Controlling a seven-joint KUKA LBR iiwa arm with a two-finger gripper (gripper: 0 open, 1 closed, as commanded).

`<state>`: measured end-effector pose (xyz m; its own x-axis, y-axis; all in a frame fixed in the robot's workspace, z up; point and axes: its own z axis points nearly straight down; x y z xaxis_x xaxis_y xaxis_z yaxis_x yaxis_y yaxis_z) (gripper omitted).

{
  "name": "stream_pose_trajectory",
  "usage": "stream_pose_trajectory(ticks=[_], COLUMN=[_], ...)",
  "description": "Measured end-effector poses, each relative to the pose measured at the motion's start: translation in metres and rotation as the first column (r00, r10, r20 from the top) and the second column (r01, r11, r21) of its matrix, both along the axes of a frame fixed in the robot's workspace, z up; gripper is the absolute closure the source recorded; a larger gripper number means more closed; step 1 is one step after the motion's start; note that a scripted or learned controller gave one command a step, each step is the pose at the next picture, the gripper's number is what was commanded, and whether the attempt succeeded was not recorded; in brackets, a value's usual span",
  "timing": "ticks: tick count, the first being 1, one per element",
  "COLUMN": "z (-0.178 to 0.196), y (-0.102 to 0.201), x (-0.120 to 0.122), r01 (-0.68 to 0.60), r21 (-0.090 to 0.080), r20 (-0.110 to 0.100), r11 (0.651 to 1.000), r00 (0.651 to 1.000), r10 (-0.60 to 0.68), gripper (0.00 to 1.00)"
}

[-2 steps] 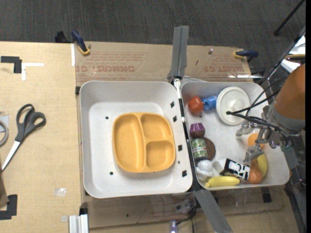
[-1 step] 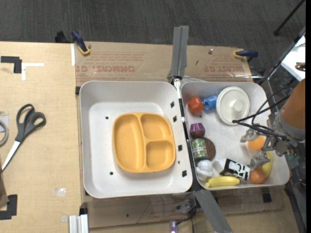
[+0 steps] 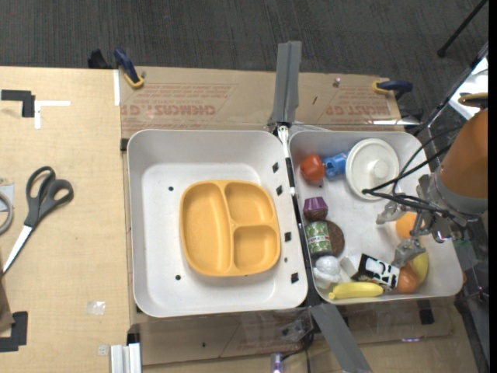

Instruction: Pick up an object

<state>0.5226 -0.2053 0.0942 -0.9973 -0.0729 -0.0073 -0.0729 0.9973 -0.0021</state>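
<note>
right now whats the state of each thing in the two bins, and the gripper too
yellow divided plate: flat in the left bin, nothing in its compartments
white bowl: upright at the back of the right bin
banana: lying along the right bin's front edge
green can: on its side, by the divider
orange fruit: partly hidden by the gripper
gripper: low over the right bin's right side, nothing visibly held
scissors: closed, on the bench left of the bins

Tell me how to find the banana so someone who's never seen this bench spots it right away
Look in the right bin, along its near edge. The banana lies flat there, just below a black-and-white object; it is the long yellow one.
</note>
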Motion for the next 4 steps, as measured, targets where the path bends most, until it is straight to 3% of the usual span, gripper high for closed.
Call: stream_pose_trajectory(ticks=[1, 2, 4], z=[0.01, 0.01, 0.0], y=[0.0, 0.001, -0.016], x=[0.002, 0.002, 0.034], r01=[-0.003, -0.004, -0.067], r21=[-0.002, -0.002, -0.001], r20=[0.005, 0.005, 0.0], r11=[1.0, 1.0, 0.998], r00=[1.0, 1.0, 0.998], r10=[0.003, 0.004, 0.067], gripper=[1.0, 0.0, 0.0])
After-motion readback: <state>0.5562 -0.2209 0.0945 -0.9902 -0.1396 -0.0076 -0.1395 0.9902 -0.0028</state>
